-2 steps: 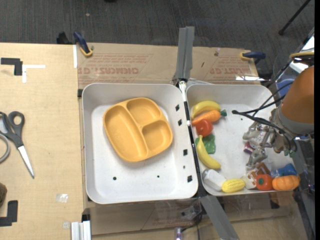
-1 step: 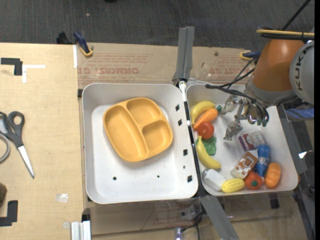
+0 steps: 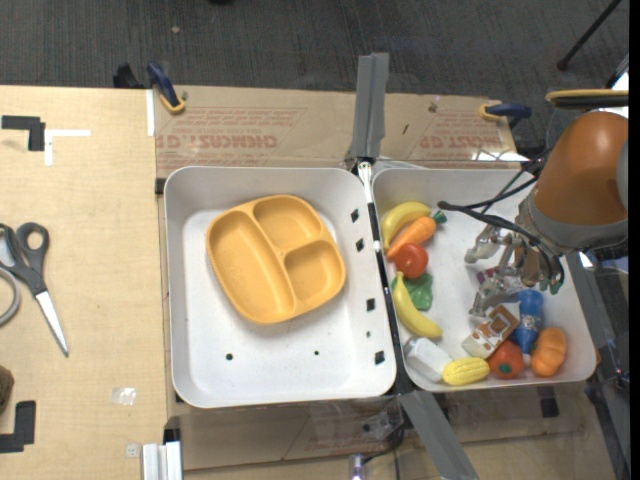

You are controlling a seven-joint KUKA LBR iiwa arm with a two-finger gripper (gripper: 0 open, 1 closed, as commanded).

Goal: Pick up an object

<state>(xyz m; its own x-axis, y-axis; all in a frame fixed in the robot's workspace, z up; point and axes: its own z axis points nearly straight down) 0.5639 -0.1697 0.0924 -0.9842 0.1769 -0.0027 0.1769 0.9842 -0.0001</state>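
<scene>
The claw (image 3: 497, 280) hangs over the right white bin (image 3: 455, 183); whether it is open, I cannot tell. Beneath lies a small blue plastic bottle (image 3: 529, 311), probably light, stiff, slippery; grip its middle.

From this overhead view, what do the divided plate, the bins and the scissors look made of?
Divided plate: likely plastic, matte orange-yellow, one even colour with soft moulded ridges.
Bins: probably white plastic, slightly glossy, rounded moulded corners; could be painted metal.
Scissors: metal blades with a grey sheen; the dark grey handles look plastic, though small in this view.
</scene>
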